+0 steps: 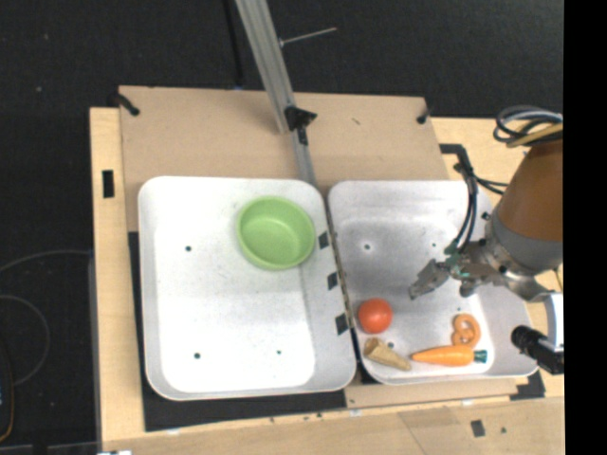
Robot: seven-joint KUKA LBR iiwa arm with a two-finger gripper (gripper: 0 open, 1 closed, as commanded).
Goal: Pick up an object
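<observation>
The right bin (398, 216) holds several small items along its near side: a red ball-like fruit (376, 315), a tan wedge (386, 354), an orange carrot (444, 355) and a small orange ring (465, 329). A green bowl (276, 233) sits upright in the left bin (190, 292), near its far right corner. My gripper (444, 284) hangs over the right half of the right bin, above and slightly left of the orange ring and to the right of the red fruit. Its fingers are spread open with nothing between them.
A grey metal pole (270, 60) slants up from the bench behind the seam between the bins. Black clips (334, 278) line that seam. The arm's body (531, 216) overhangs the right bin's right edge. A brown board (275, 136) lies behind the bins.
</observation>
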